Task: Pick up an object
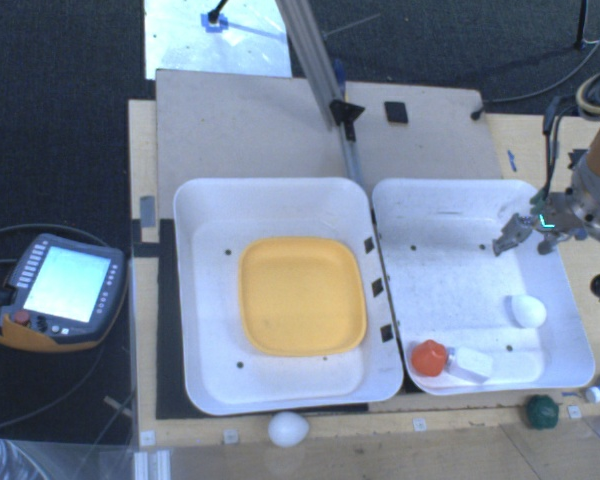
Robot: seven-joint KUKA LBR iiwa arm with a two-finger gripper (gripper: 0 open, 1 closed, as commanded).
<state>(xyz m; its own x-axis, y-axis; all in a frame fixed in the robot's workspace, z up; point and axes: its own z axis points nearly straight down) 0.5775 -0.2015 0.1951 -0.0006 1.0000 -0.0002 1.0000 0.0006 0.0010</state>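
Two white bins side by side on the bench: left bin (195, 298) and right bin (450, 218), touching along their inner rims near the middle. One yellow plate (302, 294), square with rounded corners, sits flat in the middle of the left bin, with bare floor all round it, widest toward the far rim. Right bin holds three small things, all bunched at its near end: one white egg-shaped object (527, 311) by the right wall, one flat white block (470, 364) near the front rim, one red-orange ball (429, 358) touching or just beside that block on its left, cannot tell which. Far two thirds of the right bin floor is open. One arm comes in from the right edge, orange band visible; gripper (525, 236) hangs over the right bin's far right part, close to the right wall, well apart from the egg-shaped object below it in view. Two fingers spread apart, nothing between them, so released. Outside the bins: one handheld pendant (58, 290) with lit screen on the dark floor left, one white egg (288, 429) on the bench just past the left bin's front rim, one dark green ball (541, 411) by the right bin's front right corner.
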